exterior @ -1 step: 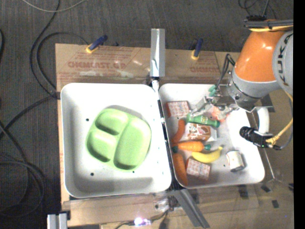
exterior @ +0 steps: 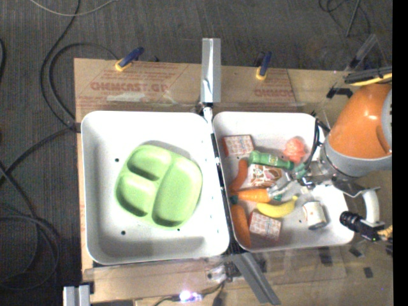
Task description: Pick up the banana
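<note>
The yellow banana (exterior: 278, 208) lies in the right bin (exterior: 331, 234), just below an orange carrot (exterior: 254, 196). My gripper (exterior: 285, 187) reaches in from the right and hangs low over the pile, right above the banana and next to the carrot's tip. Its metal fingers (exterior: 281, 184) point left and down toward the items. I cannot make out whether anything sits between them.
The right bin also holds small printed boxes (exterior: 238, 145) (exterior: 264, 225), a green packet (exterior: 271, 159), a reddish round fruit (exterior: 294, 148), another carrot (exterior: 240, 225) and a small white cup (exterior: 314, 214). The left bin (exterior: 95, 139) holds a green divided plate (exterior: 159, 185).
</note>
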